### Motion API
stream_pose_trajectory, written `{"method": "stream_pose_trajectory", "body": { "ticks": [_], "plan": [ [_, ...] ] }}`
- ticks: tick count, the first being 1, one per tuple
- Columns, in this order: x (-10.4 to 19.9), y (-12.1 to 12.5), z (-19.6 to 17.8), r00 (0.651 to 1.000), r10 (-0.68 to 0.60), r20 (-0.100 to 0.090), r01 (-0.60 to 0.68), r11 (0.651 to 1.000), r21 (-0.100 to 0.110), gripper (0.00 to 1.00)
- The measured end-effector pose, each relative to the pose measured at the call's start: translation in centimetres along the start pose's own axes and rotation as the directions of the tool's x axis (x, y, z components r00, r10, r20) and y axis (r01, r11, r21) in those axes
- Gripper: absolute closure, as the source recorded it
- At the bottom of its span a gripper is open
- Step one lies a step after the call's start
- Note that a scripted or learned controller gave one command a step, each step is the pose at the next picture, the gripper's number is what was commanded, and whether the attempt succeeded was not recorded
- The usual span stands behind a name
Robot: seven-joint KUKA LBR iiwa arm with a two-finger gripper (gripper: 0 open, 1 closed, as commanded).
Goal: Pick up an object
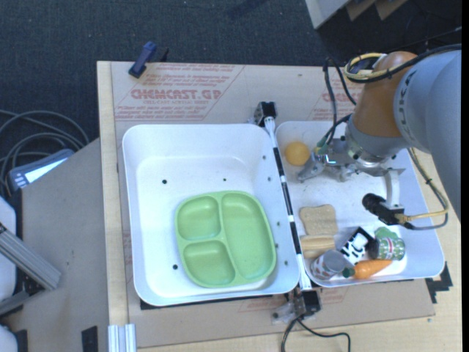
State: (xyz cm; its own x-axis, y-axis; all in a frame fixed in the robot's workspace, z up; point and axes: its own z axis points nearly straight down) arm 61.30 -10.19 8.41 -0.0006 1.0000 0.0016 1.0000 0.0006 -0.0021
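Hovering low in the right bin [425, 196], my pincer [327, 163] has the orange ball [297, 153] just beside it, so I should centre over it before closing, grip state unreadable.

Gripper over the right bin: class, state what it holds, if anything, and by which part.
Nothing is held. The gripper hangs over bare bin floor, apart from the yellow ball beside it.

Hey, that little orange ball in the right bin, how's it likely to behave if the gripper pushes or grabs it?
The orange ball looks round and smooth, so it would probably roll when nudged. It sits near the right bin's far left corner, so the walls may stop it. Its curved surface might slip out from the gripper.
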Motion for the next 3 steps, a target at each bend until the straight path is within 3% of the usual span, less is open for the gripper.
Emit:
{"method": "stream_pose_trajectory", "body": {
  "ticks": [1,2,3],
  "plan": [
    [-0.2,4.2,0.5,1.0,-0.004,0.003,0.004,0.999,0.054,0.0],
    [-8.3,2.5,-5.3,1.0,0.002,0.005,-0.002,1.0,-0.005,0.0],
    [2.6,4.2,-10.1,1.0,-0.002,0.001,0.002,1.0,-0.006,0.0]
  ]
}}
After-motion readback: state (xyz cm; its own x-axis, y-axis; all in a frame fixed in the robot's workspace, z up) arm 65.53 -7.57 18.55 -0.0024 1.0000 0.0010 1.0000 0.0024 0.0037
